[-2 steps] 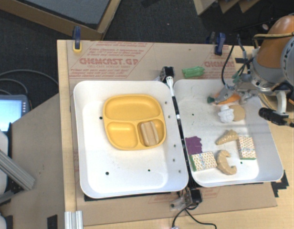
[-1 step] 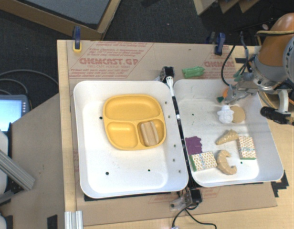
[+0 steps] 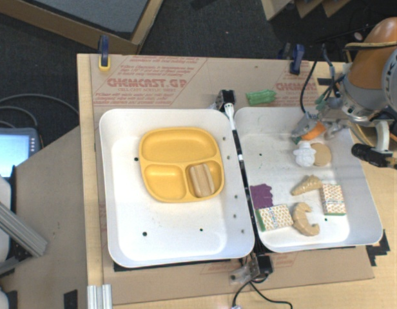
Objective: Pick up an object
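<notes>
Down at the near edge of the right bin [image 3: 363, 234] lie a curved tan piece [image 3: 306, 218], a patterned packet [image 3: 274, 217] and a purple scrap [image 3: 261, 194], with a second packet [image 3: 333, 198] and a pale wedge [image 3: 306, 185] just above them. Left of that, the other bin [image 3: 121, 224] carries a yellow divided plate [image 3: 180, 163] with a tan block [image 3: 200, 179] in its lower right compartment. Up at the far right corner the grey arm [image 3: 371, 76] reaches in, and its gripper [image 3: 310, 131] sits low over the top of the right bin, right at a small orange object [image 3: 312, 133], which I take to be the thing being picked. That orange bit lies just above a white lump [image 3: 305, 153] and a round tan piece [image 3: 321, 154], close enough that they nearly crowd it. It looks small, light and fairly stiff, perhaps toy food, and smooth enough to slip, so I would pinch it across its narrow middle rather than at a tapered end. The orange appears at or just under the fingertips, but I cannot tell whether it sits between them or merely beside them, and whether the fingers are spread or closed is too dark and small for me to make out
</notes>
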You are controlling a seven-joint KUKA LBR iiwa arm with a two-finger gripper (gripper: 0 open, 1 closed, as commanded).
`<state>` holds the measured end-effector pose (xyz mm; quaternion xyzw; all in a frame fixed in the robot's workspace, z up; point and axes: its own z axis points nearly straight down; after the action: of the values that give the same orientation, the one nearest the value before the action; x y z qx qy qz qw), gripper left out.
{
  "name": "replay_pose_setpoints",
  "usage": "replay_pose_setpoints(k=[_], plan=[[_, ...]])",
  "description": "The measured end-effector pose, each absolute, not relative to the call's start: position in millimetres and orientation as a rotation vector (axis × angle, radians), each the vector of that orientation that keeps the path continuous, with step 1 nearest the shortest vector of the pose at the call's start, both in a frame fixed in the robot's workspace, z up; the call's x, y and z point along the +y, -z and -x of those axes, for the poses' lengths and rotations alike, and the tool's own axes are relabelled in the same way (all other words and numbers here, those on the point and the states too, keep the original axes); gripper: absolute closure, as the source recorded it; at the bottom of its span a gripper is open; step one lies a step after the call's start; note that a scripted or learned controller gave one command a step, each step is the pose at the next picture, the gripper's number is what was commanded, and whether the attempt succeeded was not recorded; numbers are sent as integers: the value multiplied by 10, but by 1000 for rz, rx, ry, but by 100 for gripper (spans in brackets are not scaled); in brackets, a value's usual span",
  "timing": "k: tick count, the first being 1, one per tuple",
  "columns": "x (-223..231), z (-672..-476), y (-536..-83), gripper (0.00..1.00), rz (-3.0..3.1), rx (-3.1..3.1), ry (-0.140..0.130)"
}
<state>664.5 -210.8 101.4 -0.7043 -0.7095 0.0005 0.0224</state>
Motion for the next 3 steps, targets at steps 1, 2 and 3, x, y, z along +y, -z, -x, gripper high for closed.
replay_pose_setpoints(k=[1, 2, 3], plan=[[-2173, -6573, -878, 0, 2206, -2215, 9], [-2194, -6571, -965, 100, 2212, -2223, 3], [-2176, -6574, -957, 0, 2210, -2222, 7]])
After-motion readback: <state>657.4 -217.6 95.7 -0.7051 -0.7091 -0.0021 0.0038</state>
